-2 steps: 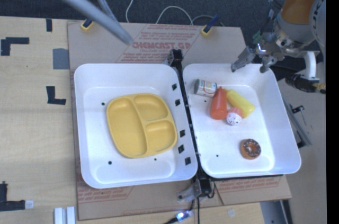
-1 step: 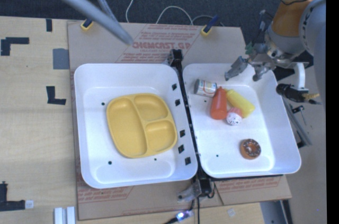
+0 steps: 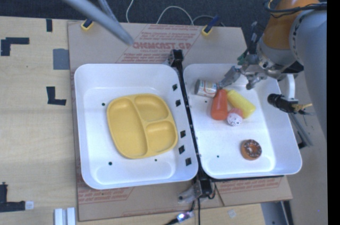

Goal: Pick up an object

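Objects to pick: a small cluster lies in the right bin (image 3: 281, 160), toward its far side; a judgement only, but the orange bottle looks the easiest to take.
Left bin (image 3: 90, 165): holds a yellow divided plate (image 3: 142, 125), lying flat near its middle.
Small jar (image 3: 205, 87): on its side at the far left of the right bin, just beside the bottle.
Orange bottle (image 3: 219, 105): lies tipped over, touching a yellow block (image 3: 240, 102) on its right; probably light, stiff plastic, smooth and apt to roll; best pinched across its body, at the middle.
White ball (image 3: 234, 120): small, spotted, just near of the bottle and block; likely to slip away.
Doughnut (image 3: 251, 149): alone nearer in the bin, well apart from the cluster; looks firm and light, with clear room around it.
Claw (image 3: 238, 76): hangs over the far edge of the right bin, just beyond the cluster; whether it is spread or pressed together, I cannot tell.
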Action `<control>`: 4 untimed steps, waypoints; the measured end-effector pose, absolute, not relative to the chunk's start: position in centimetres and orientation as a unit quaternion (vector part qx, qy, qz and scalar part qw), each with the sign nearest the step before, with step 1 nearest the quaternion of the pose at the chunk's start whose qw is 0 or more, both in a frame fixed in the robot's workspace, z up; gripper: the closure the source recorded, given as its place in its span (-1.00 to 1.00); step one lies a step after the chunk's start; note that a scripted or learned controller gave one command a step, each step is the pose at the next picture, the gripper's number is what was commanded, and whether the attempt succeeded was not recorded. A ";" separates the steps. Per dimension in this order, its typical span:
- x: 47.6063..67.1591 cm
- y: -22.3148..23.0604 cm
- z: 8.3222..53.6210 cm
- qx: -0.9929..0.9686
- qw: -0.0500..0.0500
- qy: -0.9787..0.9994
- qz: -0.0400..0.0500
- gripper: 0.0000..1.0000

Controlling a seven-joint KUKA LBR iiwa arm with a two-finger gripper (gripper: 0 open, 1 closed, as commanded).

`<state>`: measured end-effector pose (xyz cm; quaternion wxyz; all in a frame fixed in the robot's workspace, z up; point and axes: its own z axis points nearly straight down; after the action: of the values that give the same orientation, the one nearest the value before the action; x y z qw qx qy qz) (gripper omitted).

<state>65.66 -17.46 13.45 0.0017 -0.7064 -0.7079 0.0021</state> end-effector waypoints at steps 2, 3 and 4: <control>65.6 -17.5 21.0 -0.707 -0.002 -0.708 -0.001 1.00; 65.6 -17.5 22.9 -0.707 -0.001 -0.708 0.000 1.00; 63.7 -13.3 23.5 -0.705 0.001 -0.709 0.000 1.00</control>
<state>63.69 -13.33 23.46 0.0013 -0.7055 -0.7087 0.0001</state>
